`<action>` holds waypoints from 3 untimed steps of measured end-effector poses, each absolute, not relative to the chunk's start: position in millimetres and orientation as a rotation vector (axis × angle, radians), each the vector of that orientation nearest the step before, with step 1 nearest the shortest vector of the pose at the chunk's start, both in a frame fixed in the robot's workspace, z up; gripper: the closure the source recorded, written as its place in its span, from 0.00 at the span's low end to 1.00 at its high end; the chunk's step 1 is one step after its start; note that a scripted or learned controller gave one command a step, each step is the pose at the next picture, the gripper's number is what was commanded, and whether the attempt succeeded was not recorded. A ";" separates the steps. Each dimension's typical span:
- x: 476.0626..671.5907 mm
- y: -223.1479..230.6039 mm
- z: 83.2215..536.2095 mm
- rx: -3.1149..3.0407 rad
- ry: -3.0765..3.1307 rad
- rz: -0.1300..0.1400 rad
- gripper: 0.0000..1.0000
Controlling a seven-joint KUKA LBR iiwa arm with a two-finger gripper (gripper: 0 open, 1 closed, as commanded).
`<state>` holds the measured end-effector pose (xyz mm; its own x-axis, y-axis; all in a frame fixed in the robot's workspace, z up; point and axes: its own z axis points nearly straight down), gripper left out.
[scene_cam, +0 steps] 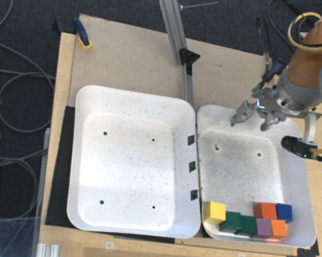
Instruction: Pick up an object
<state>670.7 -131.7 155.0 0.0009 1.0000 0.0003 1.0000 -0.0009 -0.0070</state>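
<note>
Several small blocks lie at the near edge of the right bin [299, 177]: a yellow block [215, 211], two green blocks [240, 223], a purple block [264, 228], an orange block [278, 227], a red-orange block [267, 211] and a blue block [284, 211]. My gripper [252, 119] hangs over the far edge of the right bin, well away from the blocks. Its two fingers are spread apart, open, with nothing between them.
The left bin [80, 142] sits beside the right one, with black clips on the shared rim. A slanted metal pole [176, 30] rises behind the bins. A blue-and-yellow clamp [82, 32] sits at the bench's far left corner. Cables lie on the floor at left.
</note>
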 end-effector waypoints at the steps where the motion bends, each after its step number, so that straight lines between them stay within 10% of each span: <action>1: 669.7 -130.9 101.8 -2.217 -2.217 0.006 0.00; 2: 672.3 -130.7 117.6 -2.222 -2.222 -0.004 1.00; 3: 669.7 -136.0 164.8 -2.226 -2.225 -0.006 1.00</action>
<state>669.7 -136.0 164.8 0.0003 1.0000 -0.0011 1.0000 -0.0003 0.0067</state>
